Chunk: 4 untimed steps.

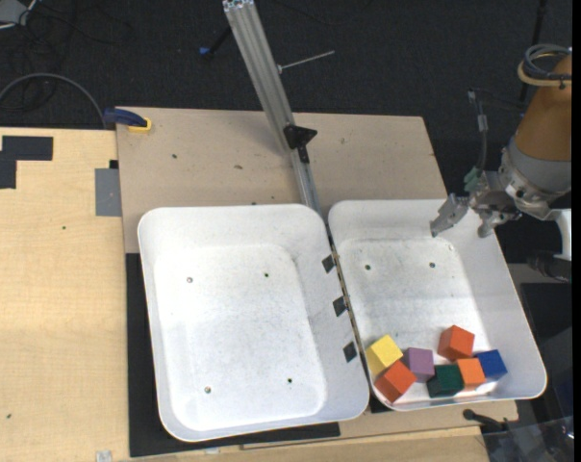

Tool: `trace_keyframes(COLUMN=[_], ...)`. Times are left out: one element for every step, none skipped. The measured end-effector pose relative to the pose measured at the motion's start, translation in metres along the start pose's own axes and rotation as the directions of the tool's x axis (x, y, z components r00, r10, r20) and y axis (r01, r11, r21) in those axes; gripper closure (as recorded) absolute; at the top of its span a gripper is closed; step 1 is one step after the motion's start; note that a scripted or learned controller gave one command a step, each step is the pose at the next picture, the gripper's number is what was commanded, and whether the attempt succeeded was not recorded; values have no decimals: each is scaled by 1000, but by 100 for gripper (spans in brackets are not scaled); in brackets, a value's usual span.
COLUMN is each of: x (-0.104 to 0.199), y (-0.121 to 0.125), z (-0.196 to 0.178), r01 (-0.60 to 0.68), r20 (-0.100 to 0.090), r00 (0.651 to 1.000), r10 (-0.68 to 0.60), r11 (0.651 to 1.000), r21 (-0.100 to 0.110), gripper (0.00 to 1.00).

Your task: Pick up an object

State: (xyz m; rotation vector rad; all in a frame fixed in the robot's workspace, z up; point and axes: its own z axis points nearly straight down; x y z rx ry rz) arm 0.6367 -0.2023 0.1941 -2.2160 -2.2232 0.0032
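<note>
Small coloured blocks, the things we could pick from, lie clustered in the lower right of the frame, at the near end of the right-hand shallow white bin (483,268): a yellow cube (385,350), a red-orange cube (396,380), a pale purple cube (420,362), a dark green cube (445,381), an orange cube (471,371), a blue cube (492,363) and a red cube (456,341). We see them touching or just beside one another. Our grey two-finger gripper (467,216) hangs at the right of the frame, over the far rim of that bin, well apart from the cluster. Its two fingers stand spread, with nothing between them. We see the left-hand shallow white bin (233,316) to the left of the blocks' bin.
</note>
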Motion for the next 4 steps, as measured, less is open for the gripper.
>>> trace_keyframes(x=[1,79,215,279], y=[0,-26,11,-30], z=[-10,35,-26,-223], r01=[8,2,4,0], r20=[1,-5,-3,-1], r00=[1000,1000,1000,1000], r10=[-8,-2,-4,0], r11=[1000,1000,1000,1000], r21=[1,6,-5,-9], gripper=[100,100,100,100])
